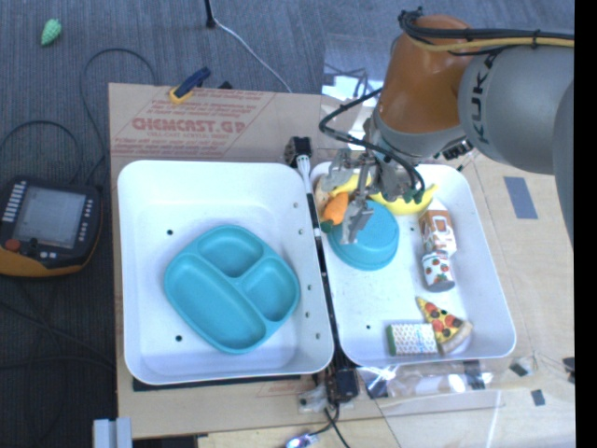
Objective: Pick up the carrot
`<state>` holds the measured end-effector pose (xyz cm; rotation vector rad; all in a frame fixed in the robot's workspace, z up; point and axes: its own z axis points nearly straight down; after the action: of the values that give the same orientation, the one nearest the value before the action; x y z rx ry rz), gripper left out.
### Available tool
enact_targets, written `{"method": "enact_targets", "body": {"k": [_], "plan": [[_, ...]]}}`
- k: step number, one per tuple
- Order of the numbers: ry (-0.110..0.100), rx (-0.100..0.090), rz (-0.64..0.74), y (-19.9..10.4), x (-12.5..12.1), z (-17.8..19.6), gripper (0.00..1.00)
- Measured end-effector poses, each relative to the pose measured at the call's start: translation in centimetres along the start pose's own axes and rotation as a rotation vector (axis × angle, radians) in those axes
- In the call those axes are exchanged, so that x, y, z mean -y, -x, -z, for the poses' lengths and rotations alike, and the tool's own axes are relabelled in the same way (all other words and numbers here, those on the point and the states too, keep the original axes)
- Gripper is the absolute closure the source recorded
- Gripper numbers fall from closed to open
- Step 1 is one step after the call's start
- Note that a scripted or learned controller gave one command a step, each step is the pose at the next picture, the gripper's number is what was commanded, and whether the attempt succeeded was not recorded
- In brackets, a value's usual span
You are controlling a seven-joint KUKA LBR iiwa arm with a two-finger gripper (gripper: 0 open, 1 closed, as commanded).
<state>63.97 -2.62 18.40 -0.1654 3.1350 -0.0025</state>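
Hovering fingers (357, 215) beside carrot (333, 209)

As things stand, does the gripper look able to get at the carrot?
Probably yes. The gripper hangs right beside the carrot, which lies exposed at the right bin's left wall. The blue bowl and that wall crowd it, so finger room looks tight.

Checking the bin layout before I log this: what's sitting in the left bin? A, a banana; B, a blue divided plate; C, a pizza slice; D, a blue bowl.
B: the blue divided plate lies alone in the left bin, while the pizza slice, banana and blue bowl are all in the right bin.
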Motion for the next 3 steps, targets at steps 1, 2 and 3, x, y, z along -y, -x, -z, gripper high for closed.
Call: {"method": "enact_targets", "body": {"k": [1,2,3], "plan": [[0.001,-0.004,-0.172,-0.4,6.8,-5.9,0.0],[0.002,-0.012,-0.483,1.4,7.2,-9.1,0.0],[0.004,0.014,-0.838,-1.1,6.6,-9.3,0.0]]}}
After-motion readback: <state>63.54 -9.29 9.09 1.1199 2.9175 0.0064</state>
